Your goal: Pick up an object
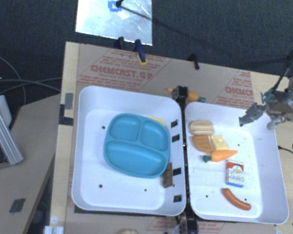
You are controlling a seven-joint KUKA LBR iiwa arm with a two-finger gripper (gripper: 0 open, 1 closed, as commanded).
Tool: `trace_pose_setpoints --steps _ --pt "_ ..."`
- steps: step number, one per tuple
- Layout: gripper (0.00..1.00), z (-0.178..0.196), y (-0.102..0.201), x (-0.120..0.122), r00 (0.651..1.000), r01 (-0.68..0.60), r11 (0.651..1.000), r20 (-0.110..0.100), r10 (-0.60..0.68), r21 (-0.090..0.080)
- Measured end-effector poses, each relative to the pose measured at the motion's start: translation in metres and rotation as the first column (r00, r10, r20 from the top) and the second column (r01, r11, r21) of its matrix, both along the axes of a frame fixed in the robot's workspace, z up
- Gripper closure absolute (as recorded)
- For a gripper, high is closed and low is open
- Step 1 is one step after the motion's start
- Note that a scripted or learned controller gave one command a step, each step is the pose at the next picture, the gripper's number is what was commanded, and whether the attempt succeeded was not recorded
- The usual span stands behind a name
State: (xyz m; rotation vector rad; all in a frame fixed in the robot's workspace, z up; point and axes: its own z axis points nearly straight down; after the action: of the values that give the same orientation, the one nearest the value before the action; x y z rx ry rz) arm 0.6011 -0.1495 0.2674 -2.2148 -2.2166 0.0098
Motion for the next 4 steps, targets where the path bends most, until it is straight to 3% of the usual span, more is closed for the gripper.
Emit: trace_pose_setpoints --steps 1,4 --pt "0.00 0.007 0.000 0.002 1.000 -0.002 1.000 0.012 0.002 -0.002" --pt "0.00 -0.121 -0.011 -0.005 1.000 0.000 1.000 0.010 0.001 -0.002"
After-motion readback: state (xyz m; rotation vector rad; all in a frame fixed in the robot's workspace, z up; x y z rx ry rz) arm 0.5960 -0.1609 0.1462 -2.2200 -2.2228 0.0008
